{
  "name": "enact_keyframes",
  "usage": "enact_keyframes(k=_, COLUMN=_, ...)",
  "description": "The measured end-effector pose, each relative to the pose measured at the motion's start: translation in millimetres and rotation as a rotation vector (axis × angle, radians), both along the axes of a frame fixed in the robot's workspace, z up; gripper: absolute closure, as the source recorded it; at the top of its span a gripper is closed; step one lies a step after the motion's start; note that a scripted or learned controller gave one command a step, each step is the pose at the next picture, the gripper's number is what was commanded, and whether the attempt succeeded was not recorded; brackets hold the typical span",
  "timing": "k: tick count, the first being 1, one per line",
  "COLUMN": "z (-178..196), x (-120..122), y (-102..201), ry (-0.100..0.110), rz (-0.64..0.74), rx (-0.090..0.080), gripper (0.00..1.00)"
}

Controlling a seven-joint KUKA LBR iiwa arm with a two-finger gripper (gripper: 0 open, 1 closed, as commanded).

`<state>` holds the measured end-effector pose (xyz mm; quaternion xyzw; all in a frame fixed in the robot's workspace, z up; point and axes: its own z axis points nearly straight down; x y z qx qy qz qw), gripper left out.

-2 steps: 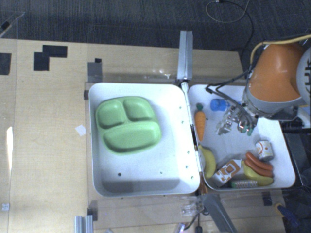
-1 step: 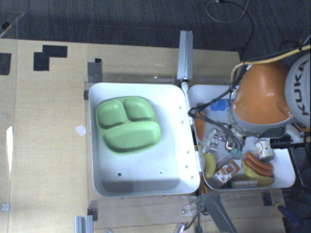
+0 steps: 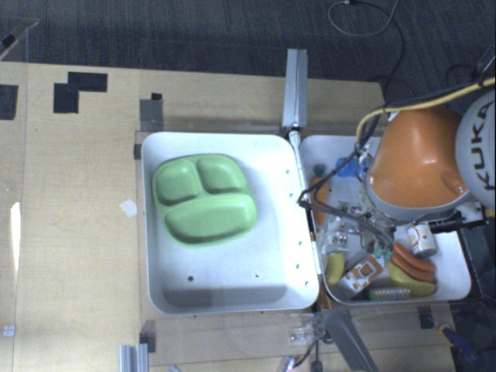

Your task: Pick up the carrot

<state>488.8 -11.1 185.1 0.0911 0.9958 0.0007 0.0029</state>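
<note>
The carrot (image 3: pixel 413 263) lies in the right bin (image 3: pixel 463 281), just right of the gripper (image 3: pixel 358 237), whose jaw state cannot be told. One can (image 3: pixel 422 240), a yellow piece (image 3: pixel 335 268) and a small box (image 3: pixel 361 275) crowd around. One green divided plate (image 3: pixel 204 198) sits in the left bin (image 3: pixel 232 289).

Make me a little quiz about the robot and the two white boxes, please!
1. True or false: the green plate lies in the left bin.
2. Which bin is the arm over? A) left B) right
3. Fill in: the green plate has ___ compartments.

Key: 1 true. 2 B, the right bin, above the carrot and other clutter. 3 three.
</note>
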Motion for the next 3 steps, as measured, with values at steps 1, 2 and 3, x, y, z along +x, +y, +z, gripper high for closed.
enact_keyframes(k=1, z=0.1, x=0.2, y=15.4, ry=-0.001, rz=0.191, rx=-0.001, gripper=1.0)
enact_keyframes(k=2, z=38.5, x=4.3, y=-30.3, ry=-0.007, rz=0.462, rx=-0.005, gripper=1.0)
enact_keyframes(k=3, z=-0.4, x=10.0, y=13.1, ry=0.001, rz=0.088, rx=0.0, gripper=1.0)
